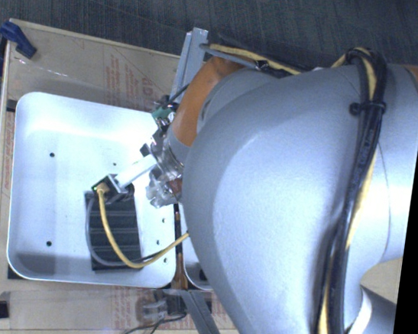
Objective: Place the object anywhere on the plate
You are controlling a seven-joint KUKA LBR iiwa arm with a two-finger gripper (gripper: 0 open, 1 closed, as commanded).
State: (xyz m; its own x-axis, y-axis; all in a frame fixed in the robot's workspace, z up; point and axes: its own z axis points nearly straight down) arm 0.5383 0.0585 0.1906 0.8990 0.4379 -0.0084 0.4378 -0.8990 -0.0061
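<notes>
My big grey arm (pixel 296 205) comes in from the right and covers nearly all of the right bin. The gripper (pixel 162 181) is low at the seam between the two bins, over the right edge of the left bin (pixel 38 177). Its metal parts are bunched against the wrist. Below the arm, a curved white rim (pixel 195 278) peeks out of the right bin. It may be the plate's edge, but too little of it is visible to tell.
The left bin is a shallow white tray with small dark holes in its floor. The wooden bench (pixel 93 61) frames it. A blue clamp (pixel 17 39) sits at the back left corner and a metal bracket (pixel 199 319) at the front.
</notes>
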